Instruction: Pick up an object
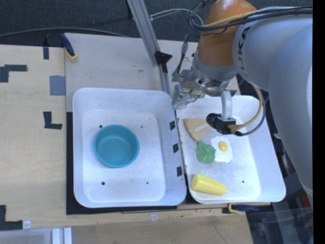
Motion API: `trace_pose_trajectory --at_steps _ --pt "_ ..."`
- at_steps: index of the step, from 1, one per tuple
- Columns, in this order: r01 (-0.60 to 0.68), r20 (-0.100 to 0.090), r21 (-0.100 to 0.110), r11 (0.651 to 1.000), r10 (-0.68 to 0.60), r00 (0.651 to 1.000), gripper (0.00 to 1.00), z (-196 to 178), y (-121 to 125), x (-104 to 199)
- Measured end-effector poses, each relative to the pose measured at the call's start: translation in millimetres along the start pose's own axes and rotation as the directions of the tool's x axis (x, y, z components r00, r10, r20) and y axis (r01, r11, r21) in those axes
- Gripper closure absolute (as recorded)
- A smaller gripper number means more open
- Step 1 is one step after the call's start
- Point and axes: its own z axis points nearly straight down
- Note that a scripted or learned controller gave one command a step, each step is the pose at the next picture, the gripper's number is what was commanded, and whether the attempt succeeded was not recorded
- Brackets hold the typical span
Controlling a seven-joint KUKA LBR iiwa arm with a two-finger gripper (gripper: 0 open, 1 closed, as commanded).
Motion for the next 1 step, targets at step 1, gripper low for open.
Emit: trace_pose_trajectory --at_steps 1 --pt "0.002 0.000 -0.002 1.000 -0.002 1.000 1.00 -4.9 -4.0 53.7"
